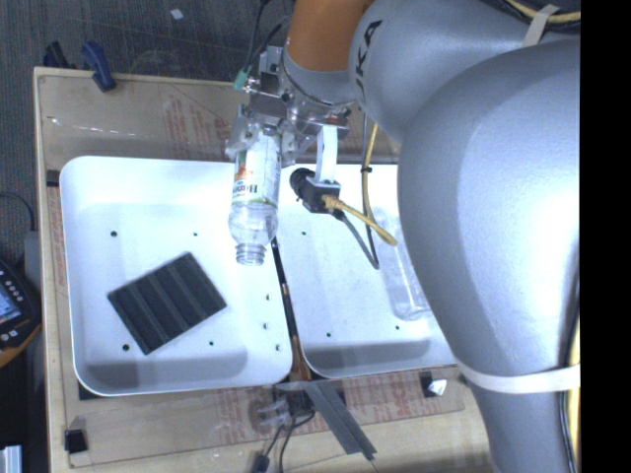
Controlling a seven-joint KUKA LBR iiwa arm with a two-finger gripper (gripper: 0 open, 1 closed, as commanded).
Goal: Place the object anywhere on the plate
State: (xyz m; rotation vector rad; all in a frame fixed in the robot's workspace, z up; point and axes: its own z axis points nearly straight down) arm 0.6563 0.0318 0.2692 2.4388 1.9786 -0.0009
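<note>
A clear plastic bottle [253, 200] with a white label hangs neck down over the right rim of the left bin [89, 180]. Its base sits between the fingers of my gripper [261, 144], which is shut on it. The plate [167, 302] is a dark ridged rectangle lying flat in the lower left part of the left bin, below and to the left of the bottle. The bottle's open mouth [250, 255] hovers above the bin floor, apart from the plate.
The right bin [340, 304] holds a clear plastic object [406, 286] partly under the arm. A yellow cable [360, 220] and a black connector [308, 190] hang beside the gripper. A blue clamp [99, 67] grips the bench's far left corner.
</note>
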